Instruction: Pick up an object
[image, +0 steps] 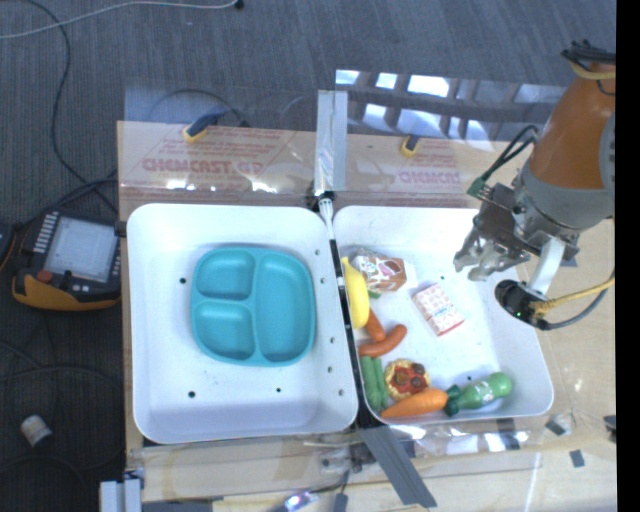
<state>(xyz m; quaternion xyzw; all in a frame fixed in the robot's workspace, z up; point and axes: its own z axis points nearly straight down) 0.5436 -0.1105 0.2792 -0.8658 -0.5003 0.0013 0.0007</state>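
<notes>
Pincer (487, 262) above bin, carton (438, 308) beside

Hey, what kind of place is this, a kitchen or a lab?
Likely a robotics lab: a robot arm hangs over two white bins, toy food like a carrot fills one, and cables run across the carpet.

floor: dark grey carpet (150, 50) | cables (60, 45) lying across it | bench (590, 330): light wood
</notes>
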